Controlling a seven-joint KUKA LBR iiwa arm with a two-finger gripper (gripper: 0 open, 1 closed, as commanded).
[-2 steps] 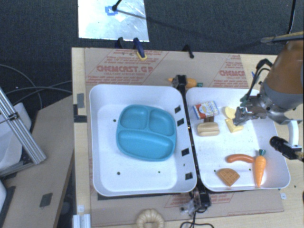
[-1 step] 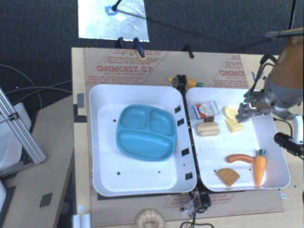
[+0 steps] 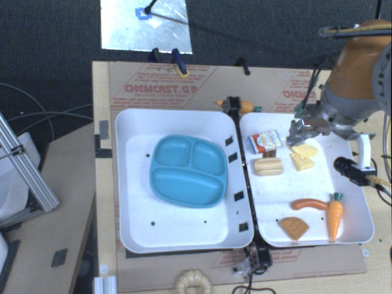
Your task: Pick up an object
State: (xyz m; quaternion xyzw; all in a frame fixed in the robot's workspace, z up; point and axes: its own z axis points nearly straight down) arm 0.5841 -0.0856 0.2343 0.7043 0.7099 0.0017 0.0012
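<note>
We read the gripper [image 3: 297, 131] upper right, over the cheese wedge [image 3: 302, 157]; can't tell its state. Wedge looks light, rigid, slick: we'd pinch flat sides.

1. The arm [image 3: 361, 84] has a rounded, smooth grey shell, seen at about three o'clock in the view.
2. An orange band [image 3: 361, 57] wraps its upper part, broad and glossy, with a thin dark line across its top.
3. Below the grey shell sits a darker metal wrist section, with dark cables running along it at about ten o'clock.
4. The gripper [image 3: 298, 133] is small, grey and metallic, with blocky, angular parts.
</note>
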